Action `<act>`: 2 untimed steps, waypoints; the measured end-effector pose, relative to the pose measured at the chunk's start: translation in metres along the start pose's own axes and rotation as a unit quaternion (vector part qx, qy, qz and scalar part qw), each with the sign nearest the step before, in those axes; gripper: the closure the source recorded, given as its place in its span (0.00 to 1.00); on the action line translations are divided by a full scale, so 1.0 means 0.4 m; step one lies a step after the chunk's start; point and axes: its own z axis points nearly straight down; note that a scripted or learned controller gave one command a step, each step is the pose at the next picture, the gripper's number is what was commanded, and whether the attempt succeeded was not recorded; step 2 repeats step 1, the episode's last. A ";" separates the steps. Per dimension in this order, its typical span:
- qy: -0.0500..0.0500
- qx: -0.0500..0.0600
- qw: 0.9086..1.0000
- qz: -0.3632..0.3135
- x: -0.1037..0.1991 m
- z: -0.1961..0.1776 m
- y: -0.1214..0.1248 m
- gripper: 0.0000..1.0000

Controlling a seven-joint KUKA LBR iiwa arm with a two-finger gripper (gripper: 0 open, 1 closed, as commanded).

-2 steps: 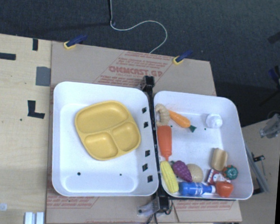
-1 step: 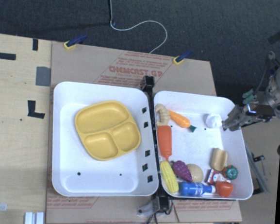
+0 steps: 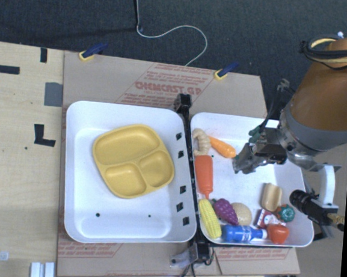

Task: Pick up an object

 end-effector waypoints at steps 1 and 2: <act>0.000 -0.005 1.000 -0.001 0.191 -0.072 0.110 1.00; 0.000 -0.005 1.000 -0.001 0.191 -0.072 0.110 1.00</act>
